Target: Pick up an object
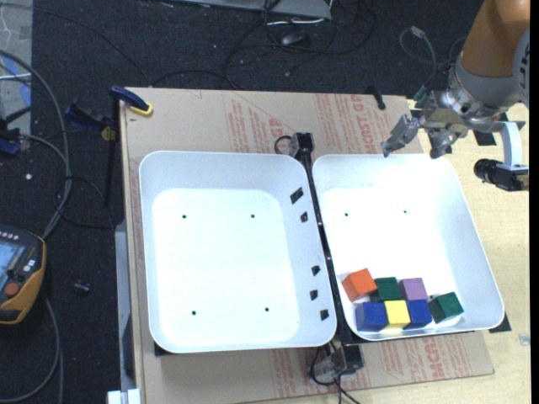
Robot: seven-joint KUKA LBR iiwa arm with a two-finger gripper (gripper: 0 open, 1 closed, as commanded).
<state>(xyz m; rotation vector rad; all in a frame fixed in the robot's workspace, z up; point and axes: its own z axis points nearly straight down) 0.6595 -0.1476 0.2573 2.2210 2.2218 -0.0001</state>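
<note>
Gripper [414, 141] fingers spread wide, holding nothing, above right bin [472, 225] far rim; blocks [402, 301] crowd near edge.

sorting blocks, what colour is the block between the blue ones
Yellow block, in the camera view.

Floor: dark carpet [76, 49], loose cables [354, 11] | table [219, 120]: tan board top | yellow-black device [17, 272] at left edge

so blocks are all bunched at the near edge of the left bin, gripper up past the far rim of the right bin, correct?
Wrong bin. The camera view shows the blocks bunched at the near edge of the right bin, not the left bin. The gripper is up past the right bin's far rim, as you said.
</note>
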